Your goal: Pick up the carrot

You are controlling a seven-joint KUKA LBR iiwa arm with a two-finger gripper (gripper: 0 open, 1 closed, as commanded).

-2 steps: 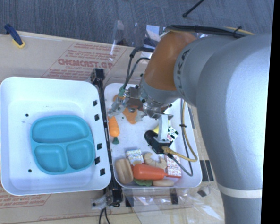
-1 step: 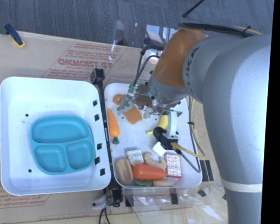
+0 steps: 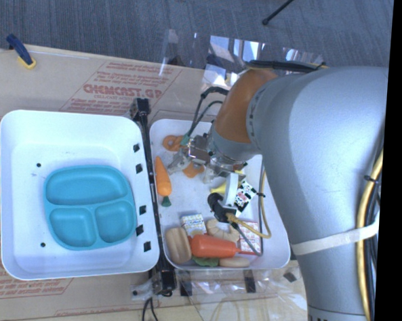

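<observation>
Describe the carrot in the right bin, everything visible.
The carrot is a small orange toy-like piece, smooth and plastic-looking, tapered, with a dark green stub at its near end. It lies flat on the floor of the right bin, close along the bin's left wall, long axis running roughly away from the camera. It lies apart from the food pile at the bin's near end. The gripper is to its right, further back in the bin, not on the carrot.
</observation>
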